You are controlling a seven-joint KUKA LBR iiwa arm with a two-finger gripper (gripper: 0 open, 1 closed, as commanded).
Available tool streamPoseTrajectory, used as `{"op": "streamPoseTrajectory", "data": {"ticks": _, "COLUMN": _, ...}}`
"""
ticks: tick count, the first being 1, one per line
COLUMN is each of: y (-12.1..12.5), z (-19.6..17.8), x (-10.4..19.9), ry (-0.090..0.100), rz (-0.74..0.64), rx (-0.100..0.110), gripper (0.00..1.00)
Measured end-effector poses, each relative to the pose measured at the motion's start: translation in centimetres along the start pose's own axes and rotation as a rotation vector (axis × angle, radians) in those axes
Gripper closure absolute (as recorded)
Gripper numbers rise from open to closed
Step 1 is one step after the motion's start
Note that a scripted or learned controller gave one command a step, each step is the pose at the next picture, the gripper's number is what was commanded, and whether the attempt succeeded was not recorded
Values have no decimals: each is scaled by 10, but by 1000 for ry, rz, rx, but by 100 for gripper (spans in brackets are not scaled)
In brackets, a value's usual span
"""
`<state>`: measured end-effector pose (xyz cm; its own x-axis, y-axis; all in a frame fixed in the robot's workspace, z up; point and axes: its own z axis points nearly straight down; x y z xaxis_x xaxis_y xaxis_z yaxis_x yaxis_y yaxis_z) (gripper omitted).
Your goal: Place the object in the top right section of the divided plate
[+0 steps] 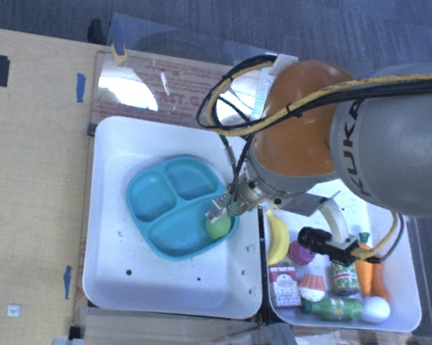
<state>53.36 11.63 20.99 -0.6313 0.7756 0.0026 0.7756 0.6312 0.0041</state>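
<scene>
— Where's the arm (350,123)?
— Reaching in from the right, wrist bent down over the left bin (101,255), its gripper (224,209) at the right edge of the divided plate (164,200).
— And the jaws?
— Narrow, closed around a small green object (219,225) that sits at the plate's lower right rim.
— The other bin (405,302)?
— Crowded with toy food: a banana (277,240), a carrot (366,278), a white egg (376,309), a green bottle (334,309). It lies on the worktop (15,179), touching the left bin.
</scene>
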Motion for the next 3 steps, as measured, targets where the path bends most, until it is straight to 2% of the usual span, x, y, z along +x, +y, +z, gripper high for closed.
{"op": "streamPoseTrajectory", "data": {"ticks": 1, "y": 90, "z": -22, "x": 59, "ry": -1, "rz": 125, "rx": 1, "gripper": 100}}
{"op": "streamPoseTrajectory", "data": {"ticks": 2, "y": 126, "z": 103, "x": 22, "ry": 1, "rz": -246, "rx": 9, "gripper": 100}}
{"op": "streamPoseTrajectory", "data": {"ticks": 3, "y": 157, "z": -28, "x": 14, "ry": -11, "rz": -497, "rx": -9, "gripper": 100}}
